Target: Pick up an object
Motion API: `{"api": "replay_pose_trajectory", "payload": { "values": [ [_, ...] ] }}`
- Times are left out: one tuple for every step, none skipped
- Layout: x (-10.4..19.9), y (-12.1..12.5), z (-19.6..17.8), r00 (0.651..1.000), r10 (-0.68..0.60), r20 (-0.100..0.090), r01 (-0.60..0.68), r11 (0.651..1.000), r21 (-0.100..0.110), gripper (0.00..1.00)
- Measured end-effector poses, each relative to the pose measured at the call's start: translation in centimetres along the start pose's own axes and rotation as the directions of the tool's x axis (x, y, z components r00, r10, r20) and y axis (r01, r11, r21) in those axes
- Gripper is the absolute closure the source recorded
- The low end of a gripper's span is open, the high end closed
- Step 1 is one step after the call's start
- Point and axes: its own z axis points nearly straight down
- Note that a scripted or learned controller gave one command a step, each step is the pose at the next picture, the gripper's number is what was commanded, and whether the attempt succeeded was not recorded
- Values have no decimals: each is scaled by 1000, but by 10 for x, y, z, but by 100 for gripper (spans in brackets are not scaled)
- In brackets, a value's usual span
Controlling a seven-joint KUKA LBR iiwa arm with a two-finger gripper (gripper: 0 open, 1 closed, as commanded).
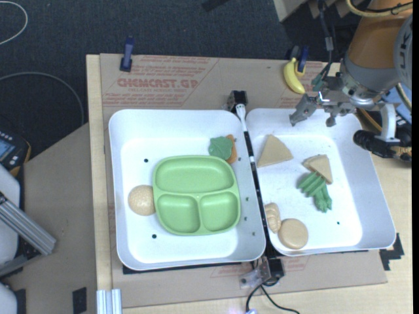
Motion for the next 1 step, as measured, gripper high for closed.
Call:
{"api": "replay_pose_trajectory", "payload": {
  "values": [
    [-11,-24,-171,1000,0,5,0,1000,-21,0]
  ]
}}
